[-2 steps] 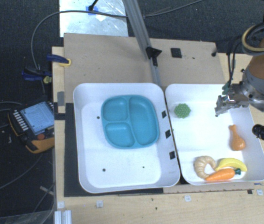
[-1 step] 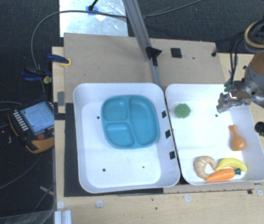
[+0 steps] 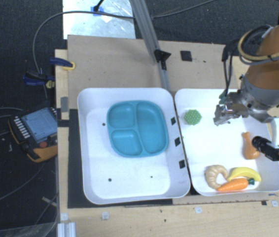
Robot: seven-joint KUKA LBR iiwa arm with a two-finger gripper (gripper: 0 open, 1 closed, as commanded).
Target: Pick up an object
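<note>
The gripper (image 3: 222,116) hangs over the right bin (image 3: 203,177), its state beyond telling from here, with the green ball (image 3: 192,116) just at its nine o'clock and the carrot (image 3: 233,184), banana (image 3: 244,173) and croissant (image 3: 215,174) clustered at six o'clock.

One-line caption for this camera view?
Gripper hovers in right bin beside green ball; blue divided plate sits in left bin.

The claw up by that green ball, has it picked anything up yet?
Not that I can see. Nothing looks lifted: the green ball, carrot, banana and the other toys lie on the right bin's floor. The claw hangs just right of the ball. The whole pick remains.
</note>
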